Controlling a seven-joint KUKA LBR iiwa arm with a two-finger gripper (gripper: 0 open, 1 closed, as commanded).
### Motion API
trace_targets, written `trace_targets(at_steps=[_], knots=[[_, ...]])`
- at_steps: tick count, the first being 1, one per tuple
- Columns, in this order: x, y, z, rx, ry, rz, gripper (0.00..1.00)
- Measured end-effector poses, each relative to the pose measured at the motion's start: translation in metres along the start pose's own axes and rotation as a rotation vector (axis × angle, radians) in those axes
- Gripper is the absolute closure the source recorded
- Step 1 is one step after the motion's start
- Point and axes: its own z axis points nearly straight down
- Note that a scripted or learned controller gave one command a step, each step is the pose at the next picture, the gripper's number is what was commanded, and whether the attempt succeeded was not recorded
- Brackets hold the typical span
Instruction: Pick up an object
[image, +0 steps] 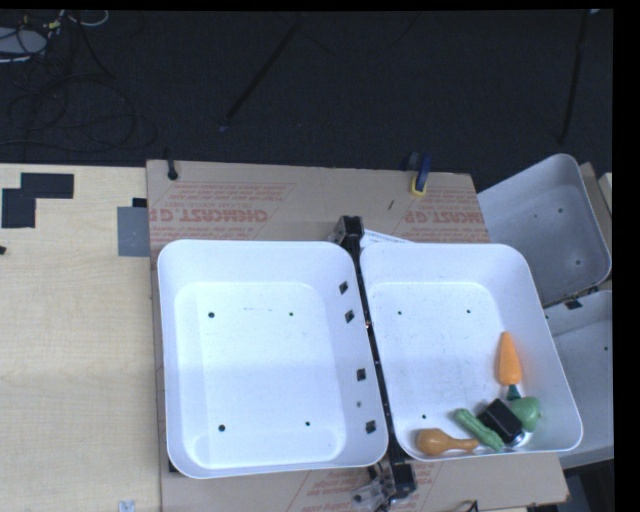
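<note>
Close together, carrot (509, 359), black block (500, 421), gourd (445, 441)

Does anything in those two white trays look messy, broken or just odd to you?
Nothing looks broken or spilled. The one oddity is how lopsided it is: all the objects huddle in the near right corner of the right tray: an orange carrot, a green toy, a black block, a green stick and an orange gourd.

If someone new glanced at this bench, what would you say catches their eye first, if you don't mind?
Two white bins side by side: the left bin and the right bin. Next, a colourful cluster in the right bin's near-right corner: an orange carrot-shaped toy, a green toy, a small black block and an orange gourd-shaped toy.
</note>
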Motion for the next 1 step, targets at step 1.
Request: trace_targets(at_steps=[1], knots=[[0.0041,0.0011,0.0071,0.013,0.007,-0.010,1.00]])
